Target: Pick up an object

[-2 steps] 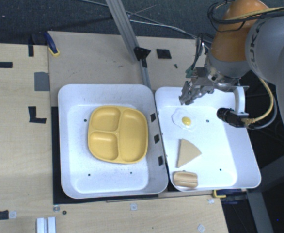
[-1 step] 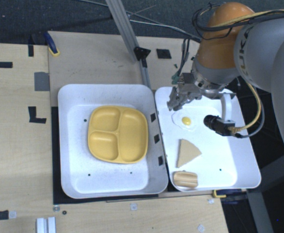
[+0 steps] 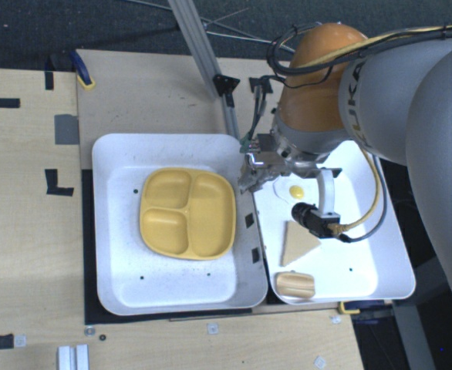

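Four candidate objects lie in the camera view from above the bench. In the left bin [image 3: 118,284], a yellow divided plate [image 3: 187,212] with three compartments sits flat near the middle; it looks like stiff, smooth plastic, wide and shallow, so probably light but slippery, and its raised rim is the only likely hold. In the right bin [image 3: 365,264], a small yellow piece [image 3: 296,192] lies near the far end, a flat tan wedge [image 3: 297,243] lies in the middle, and a bread-like roll [image 3: 295,285], pale brown and rounded, rests against the near rim. The wedge seems thin and hard to get under. The roll looks light, perhaps foam or soft plastic, and thick enough to pinch across its short sides, so it is judged the easiest pick. The grey arm [image 3: 411,91] reaches in from the right, and its gripper [image 3: 261,172] hangs low over the wall between the two bins, just beside the small yellow piece. Whether the gripper is spread or closed cannot be told, and nothing is visibly held.
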Robot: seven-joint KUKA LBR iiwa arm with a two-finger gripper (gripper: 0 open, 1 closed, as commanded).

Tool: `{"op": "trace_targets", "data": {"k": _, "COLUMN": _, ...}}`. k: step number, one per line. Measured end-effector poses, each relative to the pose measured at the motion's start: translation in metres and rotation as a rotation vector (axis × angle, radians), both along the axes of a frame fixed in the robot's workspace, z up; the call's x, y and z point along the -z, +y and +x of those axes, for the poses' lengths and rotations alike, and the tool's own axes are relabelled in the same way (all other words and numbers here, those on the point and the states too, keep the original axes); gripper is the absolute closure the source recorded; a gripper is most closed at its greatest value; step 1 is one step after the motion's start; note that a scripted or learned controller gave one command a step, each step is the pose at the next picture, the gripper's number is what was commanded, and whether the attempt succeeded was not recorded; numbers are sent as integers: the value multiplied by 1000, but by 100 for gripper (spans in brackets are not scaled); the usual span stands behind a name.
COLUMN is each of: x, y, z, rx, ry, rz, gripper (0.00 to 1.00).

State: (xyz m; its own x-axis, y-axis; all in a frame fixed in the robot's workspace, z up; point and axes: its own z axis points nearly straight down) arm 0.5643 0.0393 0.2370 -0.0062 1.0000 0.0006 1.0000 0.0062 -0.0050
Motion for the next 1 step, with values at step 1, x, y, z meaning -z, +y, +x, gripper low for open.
{"op": "trace_targets", "data": {"k": 1, "x": 8, "y": 36, "z": -24, "rx": 2, "ry": 0, "rz": 0, "gripper": 100}}
